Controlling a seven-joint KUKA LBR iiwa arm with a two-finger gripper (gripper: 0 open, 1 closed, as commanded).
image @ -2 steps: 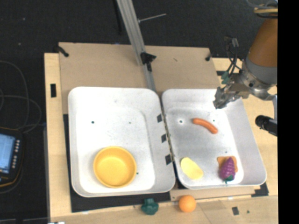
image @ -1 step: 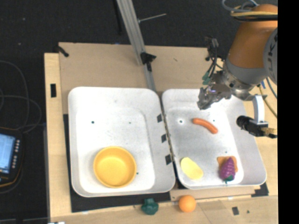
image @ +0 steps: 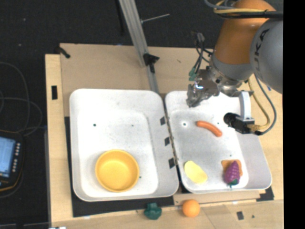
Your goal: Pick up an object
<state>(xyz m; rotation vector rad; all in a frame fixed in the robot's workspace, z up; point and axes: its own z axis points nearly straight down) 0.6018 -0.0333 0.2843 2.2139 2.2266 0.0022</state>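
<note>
On the bare wooden bench [image: 119, 66], at its near edge just outside the bins, sit a small dark-green lump [image: 153, 211] and, to its right, a round orange ball [image: 190, 208]. In the left shallow white bin [image: 95, 109], a round yellow bowl [image: 117, 170] stands upright in the near part.

The right shallow white bin [image: 252, 161] holds a flat pale-yellow oval piece [image: 195, 171] near its near-left corner. A purple bunch of grapes [image: 232, 172] lies toward the near-right corner, resting on a small orange item [image: 237, 165] whose shape is mostly hidden. Farther back, about mid-bin, an orange sausage-shaped piece [image: 209, 128] lies at a slant, apart from the rest.

Above the far-left corner of that bin hangs the grey two-finger gripper [image: 195, 99], under the grey-and-orange arm [image: 238, 37]. How wide it stands I cannot tell; nothing is visible in its grasp.
</note>
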